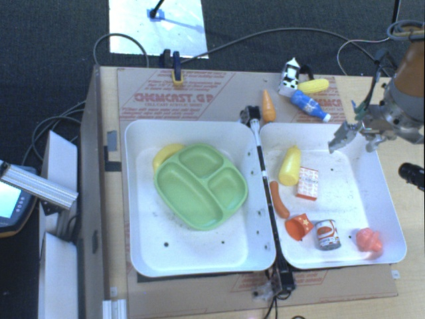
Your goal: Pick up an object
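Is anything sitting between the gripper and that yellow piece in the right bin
Nothing visible does. The gripper hangs over the right bin's far corner, and bare white floor lies between it and the yellow piece. The red and white card lies beside the piece, off that line.

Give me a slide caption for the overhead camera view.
Gripper poised over the right bin of small toys; green divided tray fills the left bin.

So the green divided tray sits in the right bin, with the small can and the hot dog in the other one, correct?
Not quite. The camera view shows the green divided tray in the left bin, lying partly over a yellow object. The small can and the hot dog are in the other one, the right bin, as you said.
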You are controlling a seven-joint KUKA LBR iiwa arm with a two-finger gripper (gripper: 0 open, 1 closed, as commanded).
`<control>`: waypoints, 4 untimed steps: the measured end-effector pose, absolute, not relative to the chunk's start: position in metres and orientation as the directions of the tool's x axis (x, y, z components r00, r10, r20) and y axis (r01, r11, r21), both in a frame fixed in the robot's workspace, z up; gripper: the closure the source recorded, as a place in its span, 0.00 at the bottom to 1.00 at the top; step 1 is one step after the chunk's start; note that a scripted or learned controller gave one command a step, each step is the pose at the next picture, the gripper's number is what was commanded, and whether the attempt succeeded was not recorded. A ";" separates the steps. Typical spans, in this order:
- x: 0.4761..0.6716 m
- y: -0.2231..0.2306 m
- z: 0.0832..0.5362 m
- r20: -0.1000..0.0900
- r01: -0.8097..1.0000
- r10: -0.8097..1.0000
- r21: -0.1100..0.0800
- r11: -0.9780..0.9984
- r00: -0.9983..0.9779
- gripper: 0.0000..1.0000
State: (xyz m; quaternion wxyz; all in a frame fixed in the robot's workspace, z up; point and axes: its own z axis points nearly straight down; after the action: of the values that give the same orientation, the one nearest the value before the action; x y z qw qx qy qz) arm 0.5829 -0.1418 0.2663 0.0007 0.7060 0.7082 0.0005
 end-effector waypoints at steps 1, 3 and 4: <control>0.616 -0.097 0.193 0.000 1.000 1.000 0.000 0.004 -0.004 0.00; 0.620 -0.091 0.112 0.000 1.000 1.000 0.001 0.003 -0.003 0.00; 0.527 -0.092 0.089 -0.005 1.000 1.000 0.015 0.001 -0.001 0.00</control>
State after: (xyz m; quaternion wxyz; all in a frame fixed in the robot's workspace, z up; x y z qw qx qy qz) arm 0.5272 -0.0922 0.0889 0.0068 0.7069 0.7073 0.0034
